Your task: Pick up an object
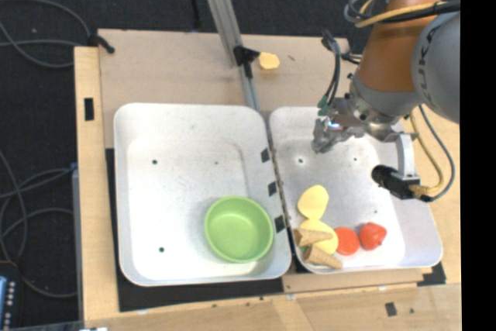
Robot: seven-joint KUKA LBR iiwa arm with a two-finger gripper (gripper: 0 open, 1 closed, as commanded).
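Note:
The right bin (403,260) holds a heap of small objects at its front: a pale yellow piece (313,201), two tan wedges (316,233) beside a yellow lump (329,246), an orange-red piece (347,242) and a red piece (373,235). My gripper (326,134) hangs over the back of this bin, pointing down and left, well behind the heap. Nothing shows between its tips. A green bowl (239,228) sits at the front right of the left bin (155,136).
A slanted metal post (225,12) rises from the bench behind the bins' shared wall. A small yellow object (269,60) lies on the bench beside the post. A black cable clip (391,179) hangs from the arm over the right bin.

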